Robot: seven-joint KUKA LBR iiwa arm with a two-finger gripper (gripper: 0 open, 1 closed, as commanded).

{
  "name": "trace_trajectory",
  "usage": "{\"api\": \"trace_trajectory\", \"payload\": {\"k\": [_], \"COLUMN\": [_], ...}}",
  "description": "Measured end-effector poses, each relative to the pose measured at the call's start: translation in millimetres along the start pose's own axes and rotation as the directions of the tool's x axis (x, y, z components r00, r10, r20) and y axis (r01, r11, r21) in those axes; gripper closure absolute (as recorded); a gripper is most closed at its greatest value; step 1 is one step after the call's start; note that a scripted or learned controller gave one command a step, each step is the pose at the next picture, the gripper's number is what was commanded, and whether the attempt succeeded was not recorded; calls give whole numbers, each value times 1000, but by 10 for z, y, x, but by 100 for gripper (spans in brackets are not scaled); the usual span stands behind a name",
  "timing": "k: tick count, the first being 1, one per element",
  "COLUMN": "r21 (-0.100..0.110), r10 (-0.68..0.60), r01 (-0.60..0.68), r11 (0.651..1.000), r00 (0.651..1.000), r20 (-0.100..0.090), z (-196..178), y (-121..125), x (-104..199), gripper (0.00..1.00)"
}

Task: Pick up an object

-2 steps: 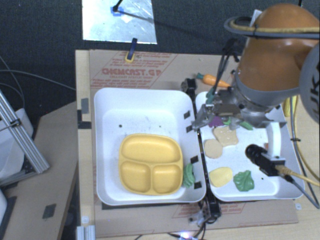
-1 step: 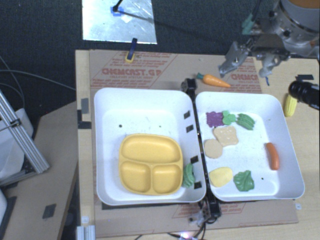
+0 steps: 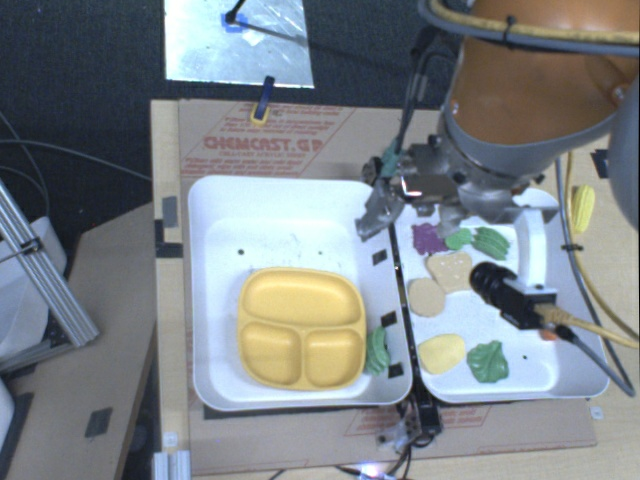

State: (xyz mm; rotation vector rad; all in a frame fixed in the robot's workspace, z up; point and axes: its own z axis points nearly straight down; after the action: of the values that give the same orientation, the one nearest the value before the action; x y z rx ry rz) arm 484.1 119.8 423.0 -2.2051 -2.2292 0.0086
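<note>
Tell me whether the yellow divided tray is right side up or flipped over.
Right side up. The yellow divided tray lies flat in the left bin with its three compartments open to the camera, one long above two smaller ones.

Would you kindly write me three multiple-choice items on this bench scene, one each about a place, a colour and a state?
1. Where does the yellow divided tray lie?
A. in the left bin
B. in the right bin
C. on the cardboard outside the bins

2. What colour is the small item at the top of the right bin, beside the green leafy piece?
A. red
B. purple
C. blue

3. How do the tray's three compartments stand?
A. filled with toy food
B. covered by a lid
C. bare

Key: 1 A, it rests within the left bin's walls. 2 B, it is plainly purple. 3 C, nothing lies in any compartment.
</note>
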Motion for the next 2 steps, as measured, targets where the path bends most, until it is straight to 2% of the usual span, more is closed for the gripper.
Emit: {"api": "trace_trajectory", "payload": {"k": [1,2], "r21": [6,-45], "r10": [14,12], "r01": [-14,-12], "r11": [1000,999], "r00": [1000,1000], "r20": [4,-8], "z": [1580,3144], "y": [241,169], "x": [-298,58], "gripper": [0,0]}}
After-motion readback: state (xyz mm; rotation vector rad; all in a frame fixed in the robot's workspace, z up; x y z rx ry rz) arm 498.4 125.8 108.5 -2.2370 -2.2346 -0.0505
